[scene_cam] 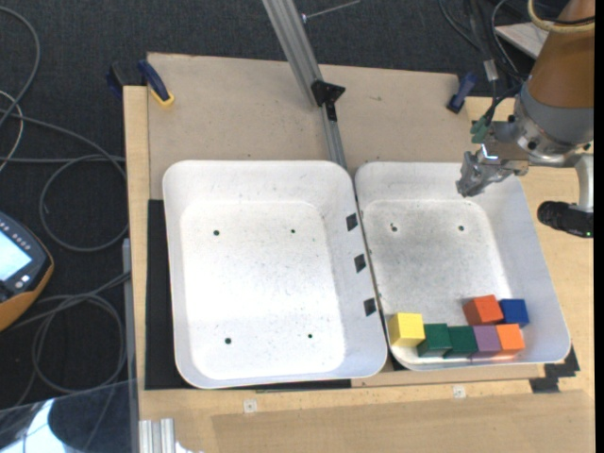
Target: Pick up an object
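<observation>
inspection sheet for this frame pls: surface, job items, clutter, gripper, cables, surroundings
Surface: board bearing left bin and right bin.
Job items: blocks clustered at the right bin's near edge: yellow, two green, purple, two orange, blue.
Clutter: blue clamps at the board's far corners.
Gripper: gripper above the right bin's far edge, away from the blocks, holding nothing.
Cables: black loops on the floor left.
Surroundings: dark carpet, slanted metal pole.

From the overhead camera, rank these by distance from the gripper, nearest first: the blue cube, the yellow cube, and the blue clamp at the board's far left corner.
Measured from the gripper over the right bin's far edge:
1. Blue cube, at the near right of the right bin.
2. Yellow cube, at the left end of the block cluster, near that bin's front left corner.
3. Blue clamp, at the board's far left corner.
</observation>
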